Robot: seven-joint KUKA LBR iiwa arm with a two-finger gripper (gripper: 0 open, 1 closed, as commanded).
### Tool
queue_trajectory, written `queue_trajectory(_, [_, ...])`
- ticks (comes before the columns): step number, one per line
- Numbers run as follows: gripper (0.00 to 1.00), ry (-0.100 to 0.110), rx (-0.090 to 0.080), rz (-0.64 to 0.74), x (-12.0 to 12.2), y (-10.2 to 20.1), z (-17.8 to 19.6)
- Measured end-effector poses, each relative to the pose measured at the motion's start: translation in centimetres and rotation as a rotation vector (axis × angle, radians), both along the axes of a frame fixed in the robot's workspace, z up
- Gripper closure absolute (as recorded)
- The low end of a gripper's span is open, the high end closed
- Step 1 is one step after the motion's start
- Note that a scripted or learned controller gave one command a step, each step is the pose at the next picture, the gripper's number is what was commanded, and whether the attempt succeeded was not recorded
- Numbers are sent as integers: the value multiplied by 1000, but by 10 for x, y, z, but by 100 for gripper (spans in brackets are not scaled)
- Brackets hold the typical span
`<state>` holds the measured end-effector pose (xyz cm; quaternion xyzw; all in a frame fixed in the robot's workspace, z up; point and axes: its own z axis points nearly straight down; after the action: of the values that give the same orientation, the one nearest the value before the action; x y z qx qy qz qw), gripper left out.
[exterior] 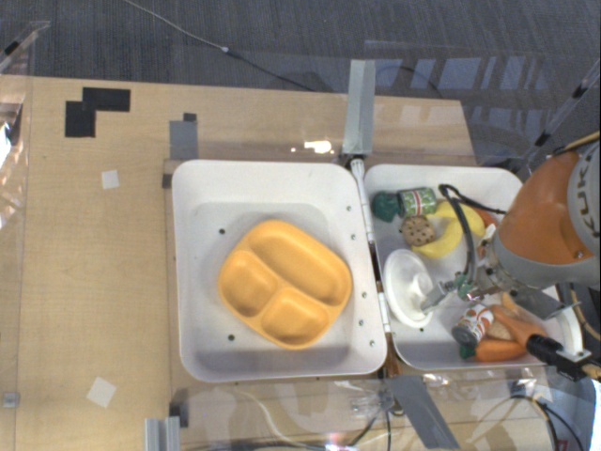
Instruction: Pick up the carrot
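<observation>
The carrot (500,349) is an orange root lying along the front edge of the right bin (441,353), its green end pointing left. My gripper (463,287) hangs over the middle of that bin, a little behind and to the left of the carrot. It sits just above a red and white can (474,324) and beside a white bowl (407,285). The arm's orange band (549,219) covers the bin's right side. Nothing is visibly held.
At the back of the right bin lie a green bottle (406,202), a brown cookie (418,231) and a yellow banana (453,233). A second orange item (519,326) touches the carrot. The left bin (192,252) holds a yellow divided plate (284,282).
</observation>
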<state>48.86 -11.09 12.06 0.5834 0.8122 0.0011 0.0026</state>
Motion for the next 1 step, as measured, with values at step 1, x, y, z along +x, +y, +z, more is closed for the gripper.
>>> queue_trajectory(1, [0, 0, 0, 0, 0, 0, 0])
